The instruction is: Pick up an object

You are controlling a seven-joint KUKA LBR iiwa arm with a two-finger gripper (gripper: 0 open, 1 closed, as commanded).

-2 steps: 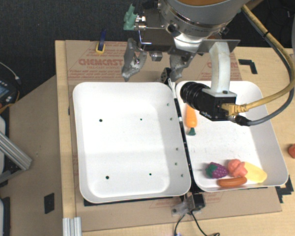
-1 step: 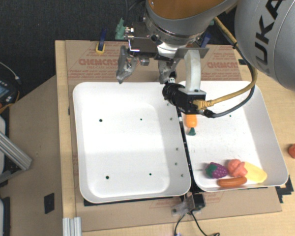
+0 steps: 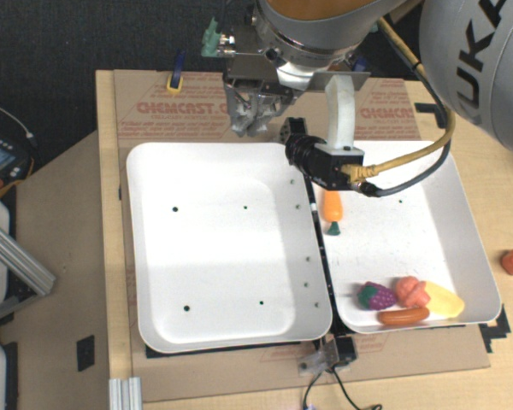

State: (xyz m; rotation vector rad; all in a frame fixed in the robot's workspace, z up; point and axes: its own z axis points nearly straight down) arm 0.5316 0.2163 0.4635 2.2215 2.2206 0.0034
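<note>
My gripper (image 3: 255, 116) hangs over the far rim of the left bin (image 3: 135, 229), above the cardboard sheet, and nothing shows in it. In the right bin (image 3: 427, 220) an orange toy carrot (image 3: 331, 205) with a green tip lies close to the divider, just below the black block on my wrist. At that bin's near edge lie a purple grape bunch (image 3: 376, 296), a pink piece (image 3: 412, 291), a yellow piece (image 3: 445, 301) and a red sausage (image 3: 402, 317), all bunched together and far from the gripper.
A black sensor block (image 3: 318, 159) with a tan cable (image 3: 410, 159) juts from the wrist over the divider. An orange object (image 3: 511, 262) lies on the bench outside the right bin. A blue and yellow clip (image 3: 175, 77) sits at the cardboard's far left corner.
</note>
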